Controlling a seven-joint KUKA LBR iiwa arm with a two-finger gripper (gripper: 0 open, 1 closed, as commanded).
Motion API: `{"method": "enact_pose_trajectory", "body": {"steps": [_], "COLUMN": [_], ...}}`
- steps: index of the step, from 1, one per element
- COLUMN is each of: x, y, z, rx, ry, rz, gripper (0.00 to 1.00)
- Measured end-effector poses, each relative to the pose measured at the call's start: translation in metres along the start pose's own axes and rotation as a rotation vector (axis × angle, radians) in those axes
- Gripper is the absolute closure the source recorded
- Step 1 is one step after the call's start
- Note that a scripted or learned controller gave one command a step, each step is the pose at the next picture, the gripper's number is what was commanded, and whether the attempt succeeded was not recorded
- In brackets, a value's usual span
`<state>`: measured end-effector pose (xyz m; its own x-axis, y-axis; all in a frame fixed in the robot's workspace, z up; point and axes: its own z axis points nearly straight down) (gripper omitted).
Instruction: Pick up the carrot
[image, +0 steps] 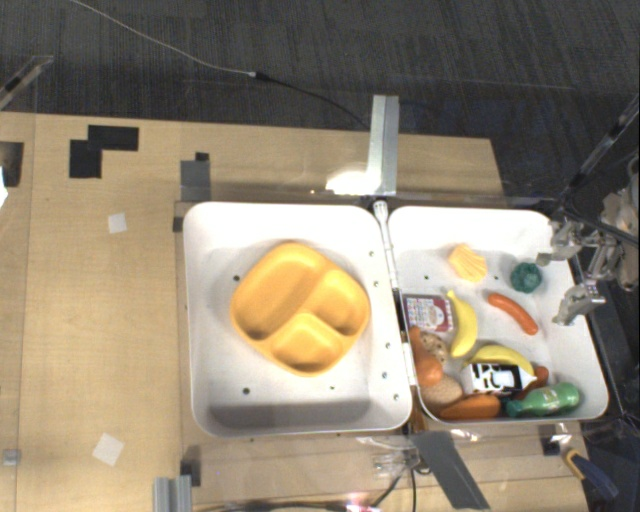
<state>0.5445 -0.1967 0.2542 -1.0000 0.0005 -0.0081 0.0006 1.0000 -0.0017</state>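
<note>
Two shallow white bins sit side by side on a wooden bench (100, 330). The left bin (205, 300) holds a yellow sectioned tray (300, 307) near its centre. The right bin (500, 225) holds a cluster of toy foods: a banana (463, 325) by a small red packet (428, 313), a green bottle (545, 400) along the near wall, a yellow ridged piece (467, 262) and a dark green round item (526, 277). The carrot (512, 312) lies free on the bin floor, between the banana and the right wall. The gripper (580, 275) hangs over the bin's right rim, fingers spread, pinching nothing.
</note>
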Motion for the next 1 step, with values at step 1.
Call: {"method": "enact_pose_trajectory", "body": {"steps": [1], "x": [-0.0129], "y": [-0.0078], "z": [0.0674], "rx": [-0.002], "ry": [0.004], "rz": [-0.182], "gripper": [0.0]}}
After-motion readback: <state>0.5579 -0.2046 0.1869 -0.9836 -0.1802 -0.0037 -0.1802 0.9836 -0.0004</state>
